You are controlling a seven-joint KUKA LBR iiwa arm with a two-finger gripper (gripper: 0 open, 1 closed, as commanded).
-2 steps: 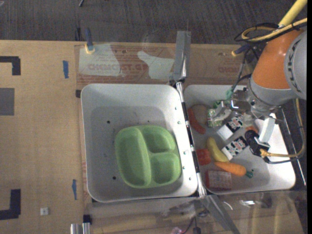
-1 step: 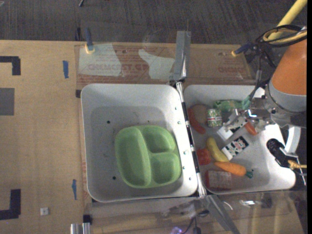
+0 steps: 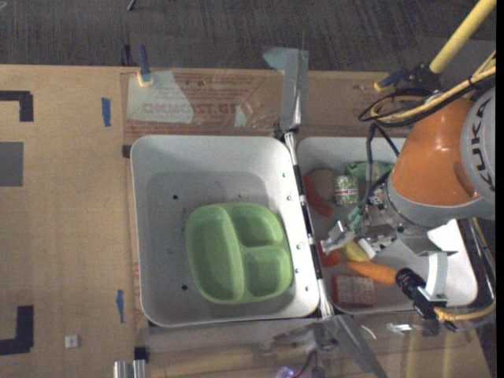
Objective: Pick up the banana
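Observation:
The banana (image 3: 360,250) shows as a small yellow patch in the right bin (image 3: 465,286), mostly hidden under the gripper. The gripper (image 3: 353,238) hangs low in the right bin, directly over the banana and at its upper left side. The grey and orange arm (image 3: 433,172) covers the bin's right half. Whether the gripper touches the banana is hidden from this angle.
An orange carrot (image 3: 372,271) lies just below the banana, with a flat reddish packet (image 3: 354,290) under it. A red and tan item (image 3: 319,190), a small green can (image 3: 345,187) and a green packet (image 3: 367,168) lie farther back. The left bin (image 3: 157,179) holds a green divided plate (image 3: 238,250).

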